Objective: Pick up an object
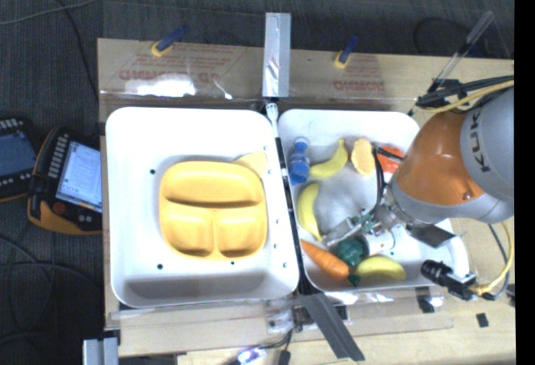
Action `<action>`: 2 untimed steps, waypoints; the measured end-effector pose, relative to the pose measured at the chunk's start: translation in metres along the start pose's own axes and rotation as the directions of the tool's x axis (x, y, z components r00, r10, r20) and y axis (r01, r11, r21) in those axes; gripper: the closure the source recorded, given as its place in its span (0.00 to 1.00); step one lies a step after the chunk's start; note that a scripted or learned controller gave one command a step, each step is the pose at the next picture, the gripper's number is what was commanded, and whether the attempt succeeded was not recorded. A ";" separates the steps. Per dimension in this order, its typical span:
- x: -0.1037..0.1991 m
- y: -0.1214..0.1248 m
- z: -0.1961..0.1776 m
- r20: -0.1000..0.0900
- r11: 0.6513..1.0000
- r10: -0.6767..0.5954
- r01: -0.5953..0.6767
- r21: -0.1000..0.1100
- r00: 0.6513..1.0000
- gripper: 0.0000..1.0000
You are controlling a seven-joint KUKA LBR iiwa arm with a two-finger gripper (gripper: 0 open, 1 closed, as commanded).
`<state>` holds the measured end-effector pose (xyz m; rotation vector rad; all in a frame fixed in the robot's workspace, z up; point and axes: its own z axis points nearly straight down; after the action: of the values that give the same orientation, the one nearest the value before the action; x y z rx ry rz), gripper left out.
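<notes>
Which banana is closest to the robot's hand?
The banana at the right bin's front edge, beside the carrot. The other two bananas lie farther back.

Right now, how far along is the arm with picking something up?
Done: the arm has reached into the right bin, and the claw sits low among the items, just above the carrot and the lower banana. In hand: nothing I can confirm; its tips are too cluttered to read. Left: get a clear grip and lift. The yellow tray lies in the left bin.
</notes>
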<state>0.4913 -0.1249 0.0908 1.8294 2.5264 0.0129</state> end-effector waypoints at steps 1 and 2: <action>0.040 0.009 -0.092 -0.020 0.968 -0.249 0.249 0.017 0.968 0.00; 0.026 0.002 -0.004 -0.021 0.956 -0.293 0.294 0.015 0.956 0.00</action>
<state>0.4845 -0.0992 0.0949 1.4453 2.7914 0.0021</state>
